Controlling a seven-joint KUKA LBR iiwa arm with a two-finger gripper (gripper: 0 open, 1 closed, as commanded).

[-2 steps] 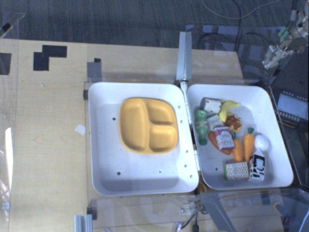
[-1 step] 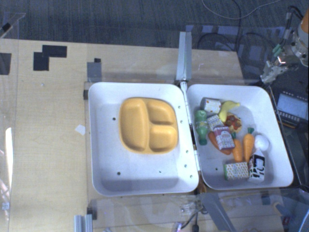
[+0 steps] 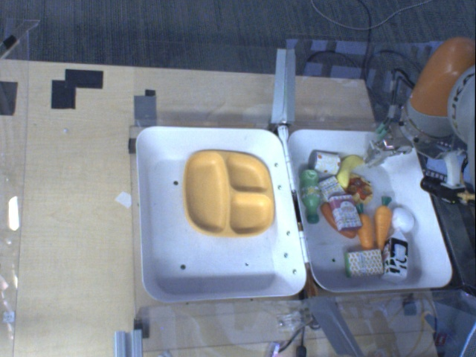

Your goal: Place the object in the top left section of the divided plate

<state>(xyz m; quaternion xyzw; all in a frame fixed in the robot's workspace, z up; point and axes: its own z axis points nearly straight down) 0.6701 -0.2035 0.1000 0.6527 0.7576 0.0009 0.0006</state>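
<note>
Gripper (image 3: 384, 146), metallic and thin-fingered, hangs over the far right corner of the right bin (image 3: 431, 270); whether its fingers are spread or closed cannot be told, and no object is visible between them. Above it the arm (image 3: 446, 80) shows a rounded orange band and a grey housing, entering from the right.

Just left of the gripper lies a yellow, smooth, curved banana-like piece (image 3: 348, 169), beside a small grey tin (image 3: 321, 159) with a dark end. Nearer, the bin holds a loose cluster: a green bottle-shaped item (image 3: 309, 192), a reddish lumpy piece (image 3: 362, 189), a red-and-white crinkled packet (image 3: 344, 214), two orange tapered carrots (image 3: 374, 227) with matte skins, a white rounded egg-like object (image 3: 402, 219), a green-patterned rectangular box (image 3: 364, 262), and a black-and-white printed carton (image 3: 397, 259). Which of these is the task's object cannot be told; all lie in the right bin, apart from the plate.

The divided plate (image 3: 227, 192) sits in the far half of the left bin (image 3: 160, 259). It is mustard yellow, matte, rounded-square, with three moulded hollows: one long section at left, two smaller ones at right.

Both bins are shallow, white, glossy plastic with rounded corners, touching along a metal rail (image 3: 282, 88). They rest on a pale wooden bench (image 3: 74, 222) marked with black tape patches (image 3: 74, 88).
</note>
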